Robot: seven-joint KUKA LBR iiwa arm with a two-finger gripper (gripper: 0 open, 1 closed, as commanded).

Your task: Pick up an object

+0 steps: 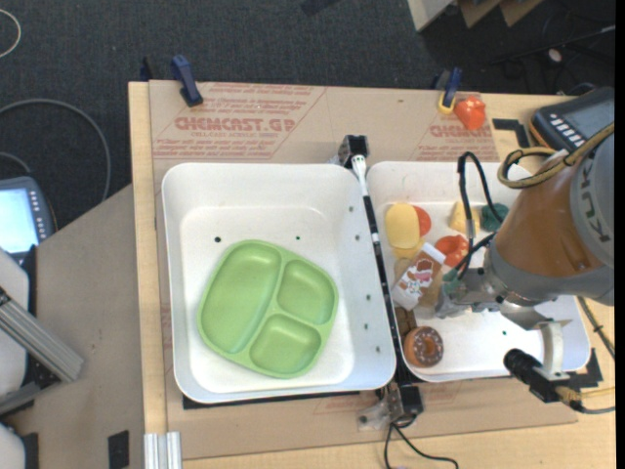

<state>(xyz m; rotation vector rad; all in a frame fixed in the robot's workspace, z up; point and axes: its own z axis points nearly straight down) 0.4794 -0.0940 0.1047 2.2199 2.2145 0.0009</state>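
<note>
So the arm point(547, 233) is reaching in from the right and hanging low over the right bin point(488, 362), which makes sense since that's where all the pickable stuff is piled. The gripper point(457, 296) is down among the clutter, right beside a white packet point(417, 279) and a red piece point(452, 248), but the wrist blocks the business end, so I can't tell if it's got anything. A yellow toy point(401, 225) sits further back, and a brown donut point(424, 345) near the front rim, both apart from the gripper. The left bin point(186, 262) just has a green tray point(269, 308) lying flat (probably the drop-off side, that's my guess). I'd call this mid-grab, nothing lifted yet.
</note>
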